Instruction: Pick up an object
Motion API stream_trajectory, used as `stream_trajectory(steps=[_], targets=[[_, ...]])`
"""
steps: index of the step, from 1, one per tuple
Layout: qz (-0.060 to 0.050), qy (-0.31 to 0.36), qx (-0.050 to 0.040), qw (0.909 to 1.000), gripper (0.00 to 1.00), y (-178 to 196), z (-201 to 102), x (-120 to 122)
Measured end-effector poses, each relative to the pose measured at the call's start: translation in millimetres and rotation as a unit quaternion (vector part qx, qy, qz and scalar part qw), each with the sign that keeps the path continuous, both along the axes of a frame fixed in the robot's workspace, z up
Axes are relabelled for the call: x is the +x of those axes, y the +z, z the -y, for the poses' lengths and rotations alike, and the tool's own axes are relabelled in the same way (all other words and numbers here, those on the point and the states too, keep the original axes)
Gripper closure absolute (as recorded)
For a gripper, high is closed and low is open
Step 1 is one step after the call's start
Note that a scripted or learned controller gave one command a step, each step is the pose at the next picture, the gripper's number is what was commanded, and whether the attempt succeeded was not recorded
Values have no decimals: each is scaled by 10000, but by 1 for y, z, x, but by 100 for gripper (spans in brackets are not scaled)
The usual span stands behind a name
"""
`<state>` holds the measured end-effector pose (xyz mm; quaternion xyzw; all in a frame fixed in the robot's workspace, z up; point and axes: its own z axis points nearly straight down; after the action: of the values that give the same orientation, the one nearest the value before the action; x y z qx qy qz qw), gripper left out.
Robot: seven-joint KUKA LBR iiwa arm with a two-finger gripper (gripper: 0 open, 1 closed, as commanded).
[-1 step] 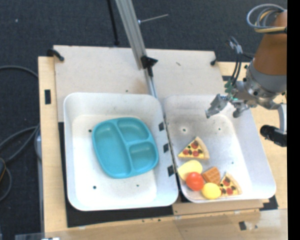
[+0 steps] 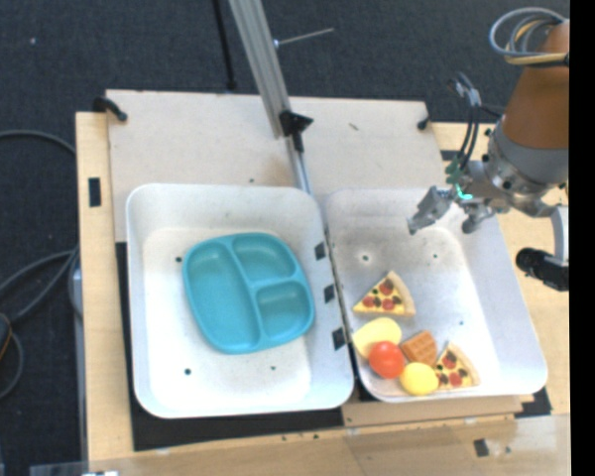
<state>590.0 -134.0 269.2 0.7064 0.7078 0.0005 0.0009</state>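
Observation:
The right bin (image 2: pixel 496 266) holds several toy foods near its front edge: a pizza slice (image 2: pixel 387 296), a pale yellow piece (image 2: pixel 373 331), a red tomato (image 2: pixel 385 359), a brown waffle-like square (image 2: pixel 418 345), a yellow lemon (image 2: pixel 417 379) and a second pizza slice (image 2: pixel 456 366). My gripper (image 2: pixel 447 218) hangs over the back of the right bin, above and to the right of the first pizza slice. Its fingers are spread open and nothing is between them.
The left bin (image 2: pixel 154 266) holds a blue divided plate (image 2: pixel 248 291). A metal pole (image 2: pixel 268 67) rises from the bench behind the bins, ending near the gap between them. Dark carpet surrounds the bench.

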Motion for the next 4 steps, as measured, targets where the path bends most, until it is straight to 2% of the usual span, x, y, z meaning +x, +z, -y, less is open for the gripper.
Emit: stream_trajectory(steps=[2,3,4], targets=[[-28,-15,-3,10000,0,-91,13,-11],[-34,-15,0,10000,0,-153,14,-8],[8,-40,-5,10000,100,-138,15,-5]])
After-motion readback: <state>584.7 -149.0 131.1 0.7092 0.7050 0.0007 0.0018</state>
